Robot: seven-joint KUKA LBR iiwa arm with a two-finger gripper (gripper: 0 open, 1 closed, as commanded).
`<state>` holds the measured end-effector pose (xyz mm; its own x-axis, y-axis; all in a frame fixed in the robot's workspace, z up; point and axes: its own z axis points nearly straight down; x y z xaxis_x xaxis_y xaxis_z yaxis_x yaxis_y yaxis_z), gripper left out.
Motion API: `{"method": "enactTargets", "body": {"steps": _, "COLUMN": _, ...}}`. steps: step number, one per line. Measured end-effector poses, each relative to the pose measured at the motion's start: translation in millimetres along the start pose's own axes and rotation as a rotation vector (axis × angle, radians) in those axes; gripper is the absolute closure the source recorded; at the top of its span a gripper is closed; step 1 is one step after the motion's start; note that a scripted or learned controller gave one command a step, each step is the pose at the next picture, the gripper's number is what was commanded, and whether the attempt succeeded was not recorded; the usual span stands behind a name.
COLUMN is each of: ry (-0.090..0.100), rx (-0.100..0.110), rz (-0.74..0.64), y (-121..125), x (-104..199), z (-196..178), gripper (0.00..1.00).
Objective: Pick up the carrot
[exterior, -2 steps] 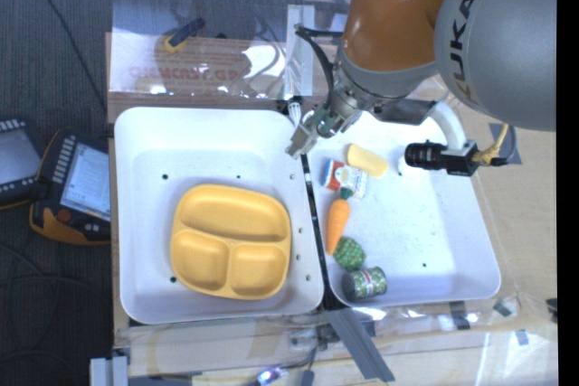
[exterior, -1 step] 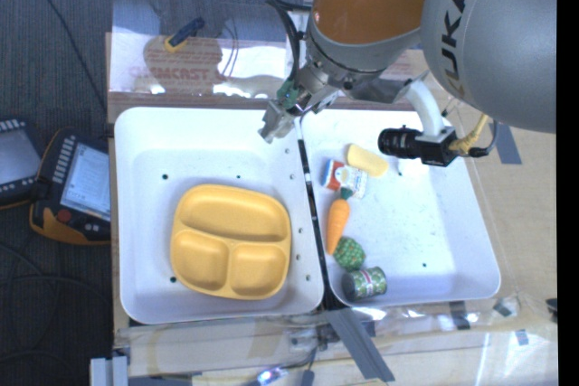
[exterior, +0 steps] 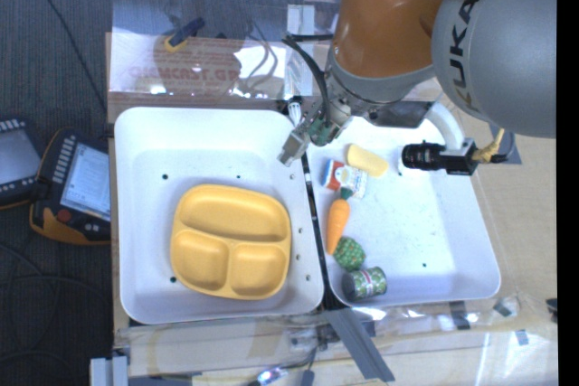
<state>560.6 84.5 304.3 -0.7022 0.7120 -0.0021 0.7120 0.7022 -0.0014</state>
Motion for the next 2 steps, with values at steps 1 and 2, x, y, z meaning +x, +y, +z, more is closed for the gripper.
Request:
{"method": "enactTargets", "body": {"steps": 1, "ry": 0.002, "rx": -0.001, "rz": 0.0, "y": -26.0, "x": 82.7, "z": -36.8, "gripper": 1.0}}
{"method": "enactTargets", "body": {"steps": 2, "ry": 0.001, "rx": 0.0, "rz": 0.061, "y": 2.2, "x": -0.1, "z": -9.3, "gripper": 1.0}}
